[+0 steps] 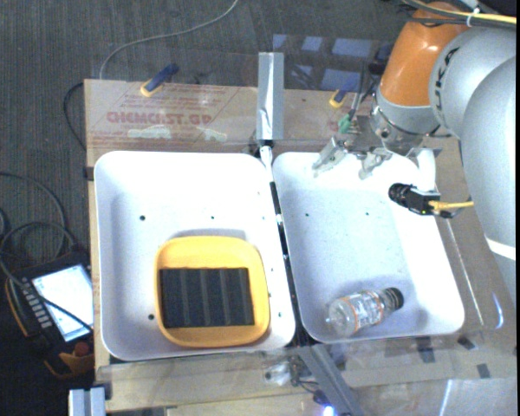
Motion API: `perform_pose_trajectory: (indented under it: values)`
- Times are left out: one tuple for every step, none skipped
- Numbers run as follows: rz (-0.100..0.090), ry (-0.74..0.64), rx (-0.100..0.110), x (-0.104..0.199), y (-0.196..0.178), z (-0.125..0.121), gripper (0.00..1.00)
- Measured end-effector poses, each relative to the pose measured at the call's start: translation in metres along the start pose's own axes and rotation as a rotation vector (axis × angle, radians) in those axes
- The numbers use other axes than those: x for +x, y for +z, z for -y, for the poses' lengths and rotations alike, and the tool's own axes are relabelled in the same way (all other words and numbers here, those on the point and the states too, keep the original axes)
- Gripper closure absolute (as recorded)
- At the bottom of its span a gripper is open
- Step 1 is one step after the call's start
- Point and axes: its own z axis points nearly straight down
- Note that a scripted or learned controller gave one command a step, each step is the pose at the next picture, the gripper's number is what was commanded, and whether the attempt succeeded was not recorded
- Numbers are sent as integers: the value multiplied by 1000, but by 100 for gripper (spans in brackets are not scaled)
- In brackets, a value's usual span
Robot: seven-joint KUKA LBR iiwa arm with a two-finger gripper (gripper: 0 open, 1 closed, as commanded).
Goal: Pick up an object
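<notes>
Dark carpet surrounds the worktop (156, 111), where the claw (354, 159), spread wide and holding nothing, hangs over the right bin's (347, 232) far rim, well apart from the bottle (362, 310) lying near its front wall, so a descent here would likely grab air.

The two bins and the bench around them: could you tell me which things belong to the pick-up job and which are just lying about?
Job in hand:
- clear plastic bottle, lying in the right bin
- yellow tray, in the left bin
- gripper, above the right bin's far edge

Lying about:
- handheld pendant, left of the bench
- cables on the floor
- blue-handled clamp
</notes>
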Motion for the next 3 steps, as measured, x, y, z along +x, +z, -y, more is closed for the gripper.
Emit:
perform_pose_trajectory:
  values:
    - [3, -28, -2, -88, -31, 43, 0]
    - [3, 121, -3, -86, -124, 108, 0]
    - [2, 47, -3, -89, -187, 90, 0]
